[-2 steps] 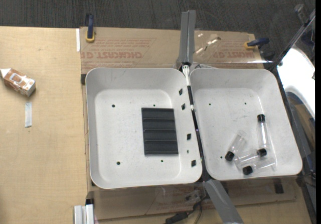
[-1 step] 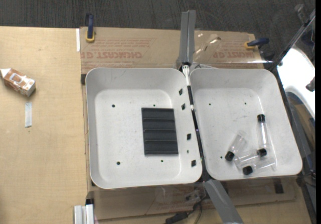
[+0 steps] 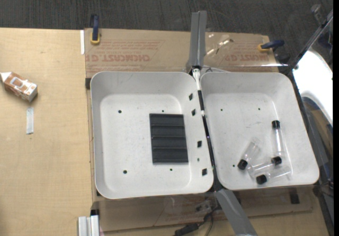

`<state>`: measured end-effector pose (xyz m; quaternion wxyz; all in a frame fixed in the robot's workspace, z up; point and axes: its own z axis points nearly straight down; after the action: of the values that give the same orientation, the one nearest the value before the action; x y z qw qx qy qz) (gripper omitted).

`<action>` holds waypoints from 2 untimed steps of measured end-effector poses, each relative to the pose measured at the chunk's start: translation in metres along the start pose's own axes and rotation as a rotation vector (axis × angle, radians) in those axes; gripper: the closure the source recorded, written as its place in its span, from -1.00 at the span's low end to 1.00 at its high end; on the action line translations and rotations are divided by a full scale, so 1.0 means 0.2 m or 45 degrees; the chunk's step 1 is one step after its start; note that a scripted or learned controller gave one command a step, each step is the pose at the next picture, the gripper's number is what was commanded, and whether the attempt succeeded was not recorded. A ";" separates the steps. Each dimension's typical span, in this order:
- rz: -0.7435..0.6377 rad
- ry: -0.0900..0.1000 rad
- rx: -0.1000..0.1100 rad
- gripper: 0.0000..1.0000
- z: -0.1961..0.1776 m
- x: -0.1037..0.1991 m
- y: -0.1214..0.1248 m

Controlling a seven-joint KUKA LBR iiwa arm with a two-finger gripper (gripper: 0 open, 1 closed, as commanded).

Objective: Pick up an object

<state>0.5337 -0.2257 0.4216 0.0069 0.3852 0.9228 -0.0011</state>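
Observation:
A black ribbed rectangular block (image 3: 169,138) lies flat in the middle of the left white bin (image 3: 106,97). In the right white bin (image 3: 286,92), near its front right corner, lie three clear plastic vials with black caps: one upright in the picture (image 3: 276,142), one slanted (image 3: 248,156) and one lying across the front (image 3: 273,173). They touch or nearly touch each other.
Both bins rest on a sheet of brown cardboard (image 3: 127,52) held by clamps (image 3: 94,29) at the back. A small orange and white box (image 3: 20,87) and a white strip (image 3: 29,121) lie on the wooden bench at far left. A grey divider post (image 3: 197,39) stands between the bins.

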 end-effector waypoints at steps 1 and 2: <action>-0.162 0.015 0.003 1.00 -0.09 -0.32 0.35; -0.205 0.013 0.002 1.00 -0.10 -0.41 0.43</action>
<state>0.6519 -0.2224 0.4420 0.0018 0.3096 0.9509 -0.0004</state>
